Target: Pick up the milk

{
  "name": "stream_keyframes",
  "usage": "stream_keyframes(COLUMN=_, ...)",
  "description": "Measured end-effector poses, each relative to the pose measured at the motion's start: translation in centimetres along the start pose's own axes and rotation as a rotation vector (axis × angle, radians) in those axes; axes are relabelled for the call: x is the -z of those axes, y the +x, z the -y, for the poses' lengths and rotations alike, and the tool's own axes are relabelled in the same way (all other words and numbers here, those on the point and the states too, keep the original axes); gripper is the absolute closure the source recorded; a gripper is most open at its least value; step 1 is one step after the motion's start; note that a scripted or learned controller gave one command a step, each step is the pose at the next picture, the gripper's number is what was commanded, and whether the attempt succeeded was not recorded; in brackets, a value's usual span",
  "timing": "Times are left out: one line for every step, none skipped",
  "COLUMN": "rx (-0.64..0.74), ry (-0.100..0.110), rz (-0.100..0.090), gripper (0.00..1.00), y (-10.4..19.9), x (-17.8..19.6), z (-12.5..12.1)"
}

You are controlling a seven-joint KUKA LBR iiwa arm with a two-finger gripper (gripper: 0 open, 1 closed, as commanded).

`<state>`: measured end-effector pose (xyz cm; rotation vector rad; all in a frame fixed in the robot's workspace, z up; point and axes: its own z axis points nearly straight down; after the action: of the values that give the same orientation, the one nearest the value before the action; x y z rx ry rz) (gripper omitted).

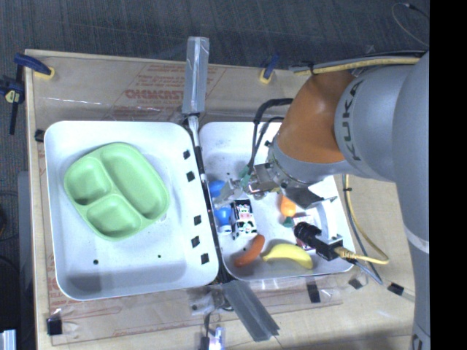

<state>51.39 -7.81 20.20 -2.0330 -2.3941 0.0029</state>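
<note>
The milk (241,218) is a small carton with a black-and-white print and a blue side, lying near the left wall of the right bin (219,141). My gripper (244,184) hangs just above and behind the carton, under the grey and orange wrist. Nothing can be seen held in it. The wrist hides much of the bin's middle.
A yellow banana (288,255) and a red-orange piece (250,250) lie at the right bin's front edge. An orange item (288,206) sits beside the wrist, and a blue object (216,189) lies by the divider. The left bin (73,268) holds a green sectioned plate (115,189).
</note>
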Motion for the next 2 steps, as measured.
stream_keyframes(rx=0.032, ry=-0.028, rz=0.012, gripper=0.00, y=-1.6, x=-5.5, z=1.7)
stream_keyframes(rx=0.041, ry=-0.001, rz=-0.001, gripper=0.00, y=-5.8, x=-11.1, z=1.3)
